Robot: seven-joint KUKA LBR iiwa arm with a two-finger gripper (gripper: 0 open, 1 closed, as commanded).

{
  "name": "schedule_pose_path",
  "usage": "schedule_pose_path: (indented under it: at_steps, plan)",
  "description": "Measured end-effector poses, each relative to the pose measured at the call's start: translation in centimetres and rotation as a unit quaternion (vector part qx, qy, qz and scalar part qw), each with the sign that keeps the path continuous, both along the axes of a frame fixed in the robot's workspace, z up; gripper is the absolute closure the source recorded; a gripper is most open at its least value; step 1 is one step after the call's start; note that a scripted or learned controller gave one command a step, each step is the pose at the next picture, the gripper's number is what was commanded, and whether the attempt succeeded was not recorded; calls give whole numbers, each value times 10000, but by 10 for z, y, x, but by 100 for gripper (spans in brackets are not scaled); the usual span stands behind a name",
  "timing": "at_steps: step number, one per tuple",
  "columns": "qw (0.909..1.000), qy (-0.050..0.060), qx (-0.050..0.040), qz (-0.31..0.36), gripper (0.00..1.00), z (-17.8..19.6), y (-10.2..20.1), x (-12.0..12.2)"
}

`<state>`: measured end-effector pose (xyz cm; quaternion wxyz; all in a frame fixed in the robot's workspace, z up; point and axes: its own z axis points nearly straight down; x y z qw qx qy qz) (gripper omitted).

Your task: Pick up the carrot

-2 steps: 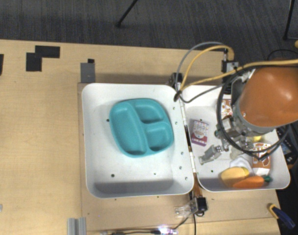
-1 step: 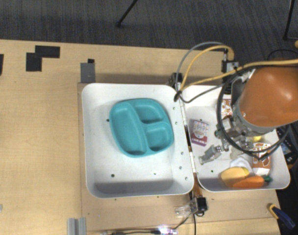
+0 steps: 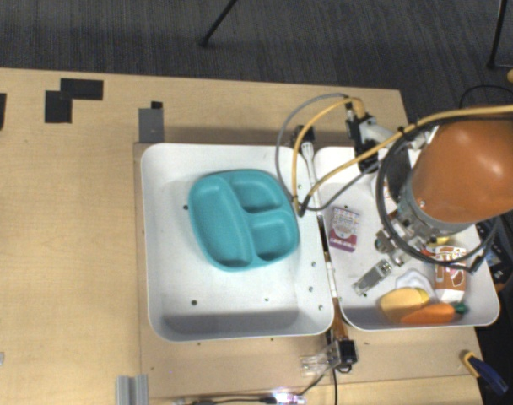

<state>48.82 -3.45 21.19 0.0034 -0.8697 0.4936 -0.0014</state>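
From my seat the bench [image 3: 62, 226] takes up most of the picture, pale wood with two white bins on it side by side. The left bin [image 3: 172, 302] holds a teal divided plate [image 3: 242, 218], lying near the middle and tilted a little. The right bin [image 3: 484, 310] is where the arm [image 3: 467, 171] hangs, its orange band bulking over the far half of that bin, with yellow and grey cables [image 3: 324, 133] looping off it toward the wall between the two bins.

Below the band I see the gripper [image 3: 390, 264], a metal piece pointing down and left toward the bin floor. I cannot tell whether the claw is apart or together; the arm's body covers too much of it. Nothing shows between its tips.

Smaller things in that right bin: a little packet with a purple label [image 3: 343, 228] near the left wall, a yellow lemon-like fruit [image 3: 404, 300] at the near edge, and touching it on the right, the carrot [image 3: 429, 314], lying flat along the near wall with its green end toward the corner.

My judgement: the pick is not yet made. The carrot lies in the bin, just beside and below the gripper, so the approach, the close and the lift are all left to do.
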Motion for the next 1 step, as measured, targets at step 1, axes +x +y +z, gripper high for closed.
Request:
schedule_pose_path:
  at_steps: [1]
  plan:
    - [10000,-30,22,-49,100,11,2,2]
